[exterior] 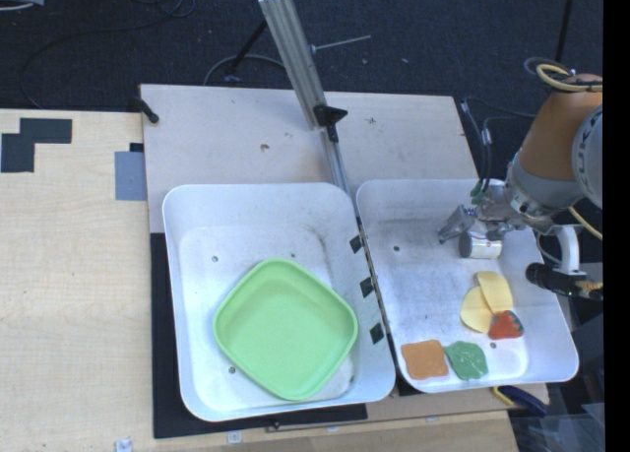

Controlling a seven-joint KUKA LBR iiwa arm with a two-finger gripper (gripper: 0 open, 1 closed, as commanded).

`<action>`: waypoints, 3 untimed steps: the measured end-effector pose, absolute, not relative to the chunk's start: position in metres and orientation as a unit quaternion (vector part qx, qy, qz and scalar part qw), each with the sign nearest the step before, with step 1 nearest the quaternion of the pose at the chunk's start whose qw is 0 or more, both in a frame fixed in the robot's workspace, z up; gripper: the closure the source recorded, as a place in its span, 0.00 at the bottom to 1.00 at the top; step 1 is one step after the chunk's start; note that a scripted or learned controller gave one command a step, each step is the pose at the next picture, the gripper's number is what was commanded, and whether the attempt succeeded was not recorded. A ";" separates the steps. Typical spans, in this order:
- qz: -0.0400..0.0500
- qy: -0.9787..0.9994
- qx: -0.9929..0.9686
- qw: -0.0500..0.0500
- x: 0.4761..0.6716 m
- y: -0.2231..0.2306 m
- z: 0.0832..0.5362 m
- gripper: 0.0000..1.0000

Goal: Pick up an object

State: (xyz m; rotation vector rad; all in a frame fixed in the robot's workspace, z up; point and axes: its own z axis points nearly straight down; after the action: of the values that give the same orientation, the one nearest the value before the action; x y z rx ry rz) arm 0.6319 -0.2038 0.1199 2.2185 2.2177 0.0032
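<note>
In the right bin (pixel 413 273) lie several small items near its front right corner: a yellow piece (pixel 487 300), a red piece (pixel 506 325), a green piece (pixel 466 358) and an orange square (pixel 425 358). My gripper (pixel 479 235) hovers over the bin's back right part, just behind the yellow piece. Nothing shows between its fingers. A large green plate (pixel 285 328) lies in the left bin (pixel 197 233).
A slanted aluminium post (pixel 300 56) rises behind the bins, above the divider between them. The arm's grey body and orange band (pixel 561 135) lean in from the right. A pale wooden tabletop (pixel 69 273) spreads to the left.
</note>
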 end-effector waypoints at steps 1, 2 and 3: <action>0.001 0.707 0.707 0.003 0.632 -0.205 0.130 1.00; 0.001 0.707 0.707 0.002 0.629 -0.212 0.190 1.00; 0.001 0.707 0.707 0.001 0.629 -0.212 0.228 1.00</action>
State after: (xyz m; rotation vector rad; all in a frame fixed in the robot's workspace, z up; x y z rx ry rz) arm 0.6294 -0.2120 0.2277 2.2200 2.2194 0.0022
